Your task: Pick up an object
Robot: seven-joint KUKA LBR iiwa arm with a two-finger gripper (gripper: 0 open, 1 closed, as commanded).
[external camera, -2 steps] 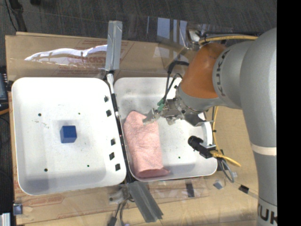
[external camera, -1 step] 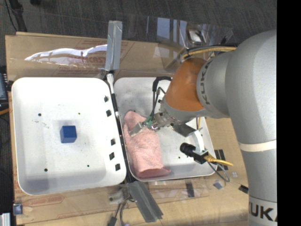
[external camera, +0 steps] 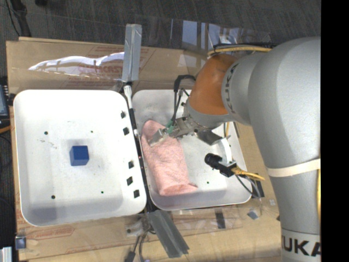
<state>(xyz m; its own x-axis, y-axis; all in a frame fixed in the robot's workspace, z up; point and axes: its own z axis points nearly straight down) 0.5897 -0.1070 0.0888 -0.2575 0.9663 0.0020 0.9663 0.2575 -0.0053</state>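
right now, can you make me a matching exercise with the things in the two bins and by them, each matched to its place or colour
Things:
1. blue cube
2. pink cloth
3. gripper
4. orange band

Places:
A. lying along the right bin's left side
B. on the arm, above the wrist
C. in the left bin
D. at the cloth's upper end

Pairs: 1-C, 2-A, 3-D, 4-B

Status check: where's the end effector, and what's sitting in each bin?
End effector low in right bin, at top end of pink cloth. Cloth lies along bin's left wall. Blue cube alone in left bin. Nothing blocking.
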